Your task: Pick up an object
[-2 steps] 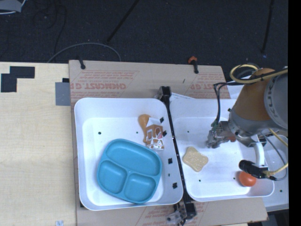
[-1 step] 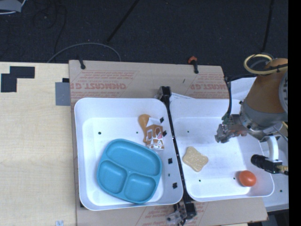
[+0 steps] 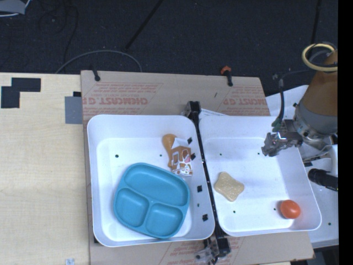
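Mirrored red lettering runs across the brown cardboard sheet (image 3: 165,95) under the two bins; it looks like "GREENCOAT" reversed, though the characters are too soft to be sure. The small brown-and-white printed carton (image 3: 181,162) in the left white bin (image 3: 105,148) carries a pattern but no legible words.

The gripper (image 3: 271,147) hangs over the upper right part of the right white bin (image 3: 251,228), close to its right wall, with the grey arm and its orange band (image 3: 325,93) rising behind it at the frame's right side. Whether its fingers are spread or closed cannot be told; nothing is seen between them.

Below and to the left of the fingers, well apart, lies the flat beige biscuit-shaped piece (image 3: 228,186), with bare bin floor on every side. The round orange-red ball (image 3: 289,208) sits below the fingers, near the bin's lower right corner. Far to the left, beyond the black divider (image 3: 199,159), a blue three-compartment plastic plate (image 3: 151,199) fills the left bin's lower half, the carton touching its upper right rim.
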Available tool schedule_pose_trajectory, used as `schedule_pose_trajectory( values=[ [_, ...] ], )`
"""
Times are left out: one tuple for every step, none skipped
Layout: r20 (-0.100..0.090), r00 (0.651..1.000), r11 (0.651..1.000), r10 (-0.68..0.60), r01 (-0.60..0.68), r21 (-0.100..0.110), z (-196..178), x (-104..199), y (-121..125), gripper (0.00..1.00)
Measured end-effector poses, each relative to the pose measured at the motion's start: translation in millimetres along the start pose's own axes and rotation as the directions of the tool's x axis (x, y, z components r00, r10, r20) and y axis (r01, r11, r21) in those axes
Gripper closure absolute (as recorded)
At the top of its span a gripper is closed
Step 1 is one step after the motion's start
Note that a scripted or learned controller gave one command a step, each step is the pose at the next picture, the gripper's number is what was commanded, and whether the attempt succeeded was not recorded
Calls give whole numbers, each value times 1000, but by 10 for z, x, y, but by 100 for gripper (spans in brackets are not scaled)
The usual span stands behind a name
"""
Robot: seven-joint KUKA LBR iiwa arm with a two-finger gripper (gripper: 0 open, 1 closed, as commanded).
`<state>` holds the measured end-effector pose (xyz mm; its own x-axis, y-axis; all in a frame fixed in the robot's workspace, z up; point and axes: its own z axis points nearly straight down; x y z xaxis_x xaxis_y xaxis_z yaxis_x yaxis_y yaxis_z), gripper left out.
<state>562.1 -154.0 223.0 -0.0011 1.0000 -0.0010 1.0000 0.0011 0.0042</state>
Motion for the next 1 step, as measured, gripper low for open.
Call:
schedule_pose_trajectory(
  values=[
    [0, 1000, 1000, 1, 0, 3, -426, -42, 12, 100]
  ],
)
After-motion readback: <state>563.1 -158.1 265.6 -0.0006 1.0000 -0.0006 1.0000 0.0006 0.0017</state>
